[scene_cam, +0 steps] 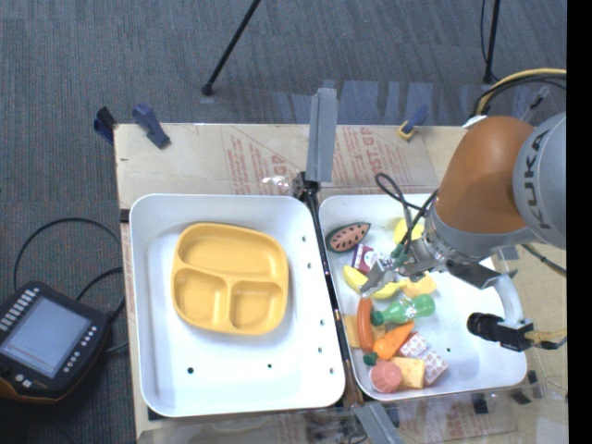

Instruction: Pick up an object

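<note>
The toy food (393, 326) is lying heaped in the right bin (481, 363), well apart from the yellow tray (229, 278) sitting in the left bin (153, 248). The gripper (387, 274) is hanging low over the heap's upper edge, beside the watermelon slice (348, 237); whether the fingers are open or closed is impossible to tell. The arm (499, 183) is leaning in from the right, its orange band bulking above the right bin.

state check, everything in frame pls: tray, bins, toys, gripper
Yellow three-compartment plastic tray: flat in left white bin, nothing in it.
Right white bin: holds the toy food pile.
Watermelon slice toy: lying apart, near divider.
Green toy bottle: on its side.
Orange toy carrot: lying tilted.
Gripper: low over the pile.
</note>
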